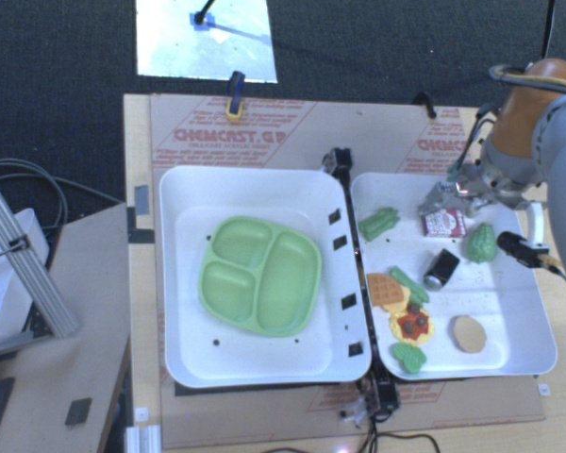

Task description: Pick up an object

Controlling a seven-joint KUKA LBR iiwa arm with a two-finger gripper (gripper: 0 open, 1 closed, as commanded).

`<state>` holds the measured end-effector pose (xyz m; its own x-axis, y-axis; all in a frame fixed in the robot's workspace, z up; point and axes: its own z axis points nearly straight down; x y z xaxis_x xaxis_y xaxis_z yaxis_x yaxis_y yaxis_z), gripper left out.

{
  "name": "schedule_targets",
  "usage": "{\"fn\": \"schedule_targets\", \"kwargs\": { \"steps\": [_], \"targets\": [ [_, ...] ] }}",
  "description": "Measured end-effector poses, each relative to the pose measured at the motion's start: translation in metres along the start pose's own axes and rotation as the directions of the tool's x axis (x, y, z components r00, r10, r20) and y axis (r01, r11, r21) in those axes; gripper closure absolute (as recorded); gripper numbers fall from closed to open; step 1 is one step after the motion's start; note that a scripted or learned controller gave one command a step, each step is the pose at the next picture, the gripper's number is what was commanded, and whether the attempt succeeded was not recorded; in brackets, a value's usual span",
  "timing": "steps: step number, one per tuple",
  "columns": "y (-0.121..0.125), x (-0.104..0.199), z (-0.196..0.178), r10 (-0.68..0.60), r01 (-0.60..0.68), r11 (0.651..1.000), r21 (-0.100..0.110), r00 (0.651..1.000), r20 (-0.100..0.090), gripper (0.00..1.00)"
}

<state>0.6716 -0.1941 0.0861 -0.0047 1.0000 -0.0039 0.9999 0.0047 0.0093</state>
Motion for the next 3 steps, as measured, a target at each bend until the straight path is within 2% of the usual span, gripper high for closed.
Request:
{"fn": "schedule_targets", "kwargs": {
  "steps": [1,2,3],
  "targets": [
    [-0.001,0.002,-0.011,-0.003,0.003,1.000,0.002,1.000,0.000,1.00],
    [-0.049,0.047,0.000,-0.001,0.001,1.000,0.005,1.000,-0.003,1.00],
    [-0.077,0.099,-0.128,-0.004,0.004,1.000,0.000,1.000,-0.005,1.00]
  ]
}}
